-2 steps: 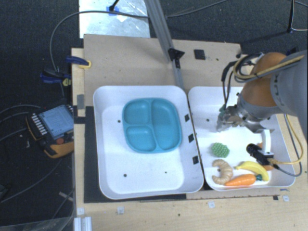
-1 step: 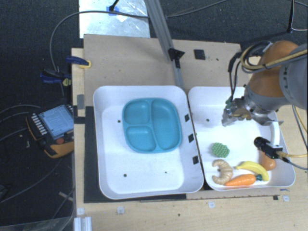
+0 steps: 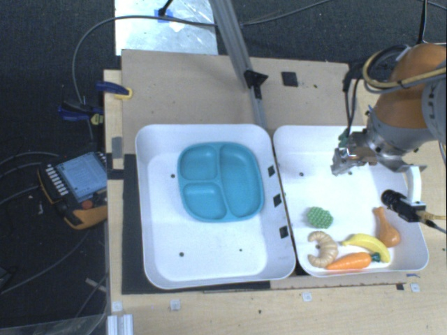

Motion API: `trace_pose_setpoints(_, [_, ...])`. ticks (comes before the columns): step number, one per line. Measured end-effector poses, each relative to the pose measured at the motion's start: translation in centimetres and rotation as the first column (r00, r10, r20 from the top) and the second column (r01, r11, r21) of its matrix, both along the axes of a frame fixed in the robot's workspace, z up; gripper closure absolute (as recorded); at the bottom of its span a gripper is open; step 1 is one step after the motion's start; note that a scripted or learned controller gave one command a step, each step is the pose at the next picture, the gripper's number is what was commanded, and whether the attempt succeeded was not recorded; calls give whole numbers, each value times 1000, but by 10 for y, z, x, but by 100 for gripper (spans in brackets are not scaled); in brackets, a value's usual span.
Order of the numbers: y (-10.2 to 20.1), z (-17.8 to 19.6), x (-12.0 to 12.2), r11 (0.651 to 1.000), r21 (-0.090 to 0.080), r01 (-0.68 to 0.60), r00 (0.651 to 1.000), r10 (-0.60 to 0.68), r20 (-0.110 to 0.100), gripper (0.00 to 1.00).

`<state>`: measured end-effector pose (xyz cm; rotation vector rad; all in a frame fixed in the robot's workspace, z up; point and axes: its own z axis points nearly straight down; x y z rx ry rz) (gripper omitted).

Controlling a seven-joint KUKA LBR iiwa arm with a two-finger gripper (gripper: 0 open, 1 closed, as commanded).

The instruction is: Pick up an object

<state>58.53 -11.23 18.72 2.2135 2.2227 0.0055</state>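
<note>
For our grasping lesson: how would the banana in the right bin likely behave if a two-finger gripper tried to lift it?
The banana looks smooth and curved, so it may slip or pivot between fingers. It lies against the carrot near the bin wall, so nudging probably shifts both. It is probably a light toy.

light: even, overhead | glare — bins [image 3: 209, 274] washed white | focus: slightly soft
</note>
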Motion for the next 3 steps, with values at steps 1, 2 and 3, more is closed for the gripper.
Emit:
trace_pose_setpoints(1, [0,54,2,1000,0,-2,1000,2,1,100])
trace_pose_setpoints(2, [53,62,-12,1000,3,-6,1000,6,-5,100])
trace_pose_setpoints(3, [113,58,-31,1000,3,-7,1000,7,-6,100])
